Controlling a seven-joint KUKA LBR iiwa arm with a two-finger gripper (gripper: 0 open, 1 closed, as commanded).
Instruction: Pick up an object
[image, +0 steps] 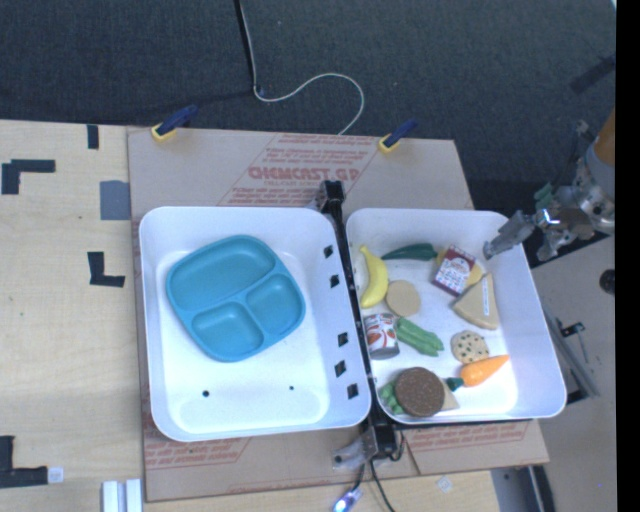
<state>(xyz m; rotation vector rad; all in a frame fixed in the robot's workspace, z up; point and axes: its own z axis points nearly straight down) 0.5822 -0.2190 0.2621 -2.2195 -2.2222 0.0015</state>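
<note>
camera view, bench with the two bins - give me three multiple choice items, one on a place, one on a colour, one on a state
1. Where does the divided plate lie?
A. in the left bin
B. in the right bin
C. on the cardboard outside the bins

2. What colour is the divided plate?
A. red
B. blue
C. yellow

3. Where is the gripper?
A. over the divided plate
B. by the right bin's upper right corner, apart from the banana
C. clamped on the banana

Answers:
1 A, the plate sits on the left bin's floor.
2 B, it is light blue throughout.
3 B, its tip is near that rim, with the banana across the bin.
</note>
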